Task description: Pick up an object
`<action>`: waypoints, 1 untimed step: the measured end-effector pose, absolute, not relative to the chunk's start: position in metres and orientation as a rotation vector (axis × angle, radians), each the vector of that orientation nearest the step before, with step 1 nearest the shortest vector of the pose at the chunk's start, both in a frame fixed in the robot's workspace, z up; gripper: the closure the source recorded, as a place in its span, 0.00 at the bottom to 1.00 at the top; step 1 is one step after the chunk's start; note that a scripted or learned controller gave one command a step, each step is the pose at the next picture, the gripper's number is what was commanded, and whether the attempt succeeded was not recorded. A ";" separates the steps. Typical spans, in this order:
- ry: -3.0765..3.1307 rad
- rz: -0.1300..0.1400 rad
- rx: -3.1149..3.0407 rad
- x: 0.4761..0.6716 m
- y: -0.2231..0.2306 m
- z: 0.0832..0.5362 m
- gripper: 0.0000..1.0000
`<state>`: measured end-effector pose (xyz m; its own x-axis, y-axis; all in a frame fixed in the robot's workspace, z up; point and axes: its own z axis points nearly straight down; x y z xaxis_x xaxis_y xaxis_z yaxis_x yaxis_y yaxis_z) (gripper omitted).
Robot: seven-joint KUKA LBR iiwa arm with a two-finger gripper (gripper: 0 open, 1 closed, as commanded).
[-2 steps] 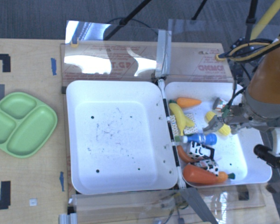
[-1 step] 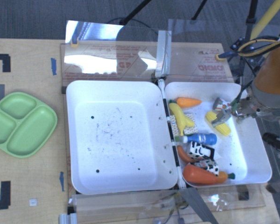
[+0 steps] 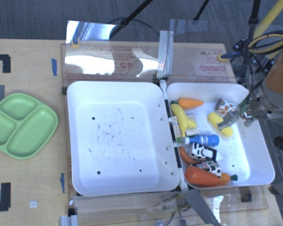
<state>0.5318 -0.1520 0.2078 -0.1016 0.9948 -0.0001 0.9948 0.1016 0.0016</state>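
Note:
The right bin [image 3: 254, 164] holds several toys. A small orange carrot [image 3: 191, 103] lies at the back, with a banana [image 3: 177, 116] along the left wall. A yellow corn-like piece [image 3: 218, 121] sits toward the right, and a small printed packet [image 3: 222, 106] lies just behind it. Nearer the front are a blue and white bottle [image 3: 203, 140], a black and white cow toy [image 3: 203, 152] and a big orange carrot [image 3: 206, 176]. My gripper [image 3: 229, 118] reaches in from the right and sits low over the right end of the yellow piece, touching or just above it.
The left bin [image 3: 80, 98] stands beside the right one, sharing a middle wall. A green divided plate [image 3: 21, 125] rests on the wooden bench at far left. Clear plastic panels stand behind both bins. Cables and stands crowd the back right.

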 end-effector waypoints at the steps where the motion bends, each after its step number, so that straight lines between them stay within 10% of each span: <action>1: 2.416 0.001 2.009 0.562 -0.189 0.102 0.00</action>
<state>0.5621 -0.1893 0.1020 -0.1823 0.9832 0.0005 0.9832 0.1823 0.0001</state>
